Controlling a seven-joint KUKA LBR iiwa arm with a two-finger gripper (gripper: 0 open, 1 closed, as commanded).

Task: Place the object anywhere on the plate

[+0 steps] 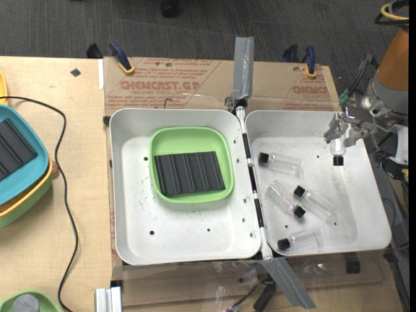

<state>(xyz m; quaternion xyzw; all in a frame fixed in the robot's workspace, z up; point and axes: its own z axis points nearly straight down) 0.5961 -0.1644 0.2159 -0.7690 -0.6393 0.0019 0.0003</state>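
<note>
view: one fixed camera above the bench point(52, 239), looking down at a slant | frame: both white bins, left bin point(130, 233) and right bin point(370, 229), side by side and whole | range: moderate, floor at top | arm: gripper point(338, 149) enters from frame right, over the right bin's far-right part

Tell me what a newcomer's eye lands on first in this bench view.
First, the square light-green plate holding a dark ribbed black mat, sitting in the left white bin. Next, several clear plastic vials with black caps lie scattered across the right white bin. The gripper hangs over that bin's far right part, with a small clear vial seemingly at its tip.
</note>
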